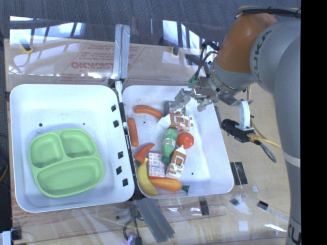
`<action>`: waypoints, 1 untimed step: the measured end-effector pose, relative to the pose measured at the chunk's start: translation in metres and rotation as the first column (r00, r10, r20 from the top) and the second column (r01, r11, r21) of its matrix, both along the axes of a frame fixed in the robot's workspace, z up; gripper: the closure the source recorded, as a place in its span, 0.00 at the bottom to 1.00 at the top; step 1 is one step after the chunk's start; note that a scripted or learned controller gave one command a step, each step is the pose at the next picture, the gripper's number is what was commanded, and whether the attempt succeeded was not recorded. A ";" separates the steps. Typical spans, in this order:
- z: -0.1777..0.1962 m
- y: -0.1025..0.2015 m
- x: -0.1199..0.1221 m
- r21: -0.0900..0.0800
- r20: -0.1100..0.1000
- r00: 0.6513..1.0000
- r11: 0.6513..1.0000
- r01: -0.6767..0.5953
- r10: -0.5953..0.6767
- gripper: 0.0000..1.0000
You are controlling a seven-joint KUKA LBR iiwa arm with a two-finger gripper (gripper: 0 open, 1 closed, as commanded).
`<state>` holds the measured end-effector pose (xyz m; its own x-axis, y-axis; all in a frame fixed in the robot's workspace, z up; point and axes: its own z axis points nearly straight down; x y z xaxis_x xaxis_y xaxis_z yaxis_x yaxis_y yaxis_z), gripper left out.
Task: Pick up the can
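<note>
On the left, the green plate (65,161) is lying out of it. In the right bin (217,160), what I take for the can (180,120), orange and white, is sitting by the tomato (186,140). The gripper (189,105) is hovering just above, apparently spread and carrying nothing. It looks like the approach step, and next it needs to lower around the can and close.

White bins (30,98). Light green tray (65,161) at 9 o'clock. Orange sausages (147,110), red tomato (185,140), yellow banana (145,180), orange carrot (166,184), green bottle (169,144). Brown-and-white patterned cartons (180,120). Grey arm (278,34), orange band (244,34), at 2 o'clock.
</note>
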<state>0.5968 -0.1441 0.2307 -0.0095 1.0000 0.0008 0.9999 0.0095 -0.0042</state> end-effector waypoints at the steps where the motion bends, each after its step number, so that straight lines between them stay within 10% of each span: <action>1: -0.107 -0.038 0.024 -0.006 0.022 0.999 0.999 -0.036 0.036 0.00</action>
<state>0.6205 -0.1818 0.1232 -0.0452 0.9990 -0.0054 0.9988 0.0453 0.0181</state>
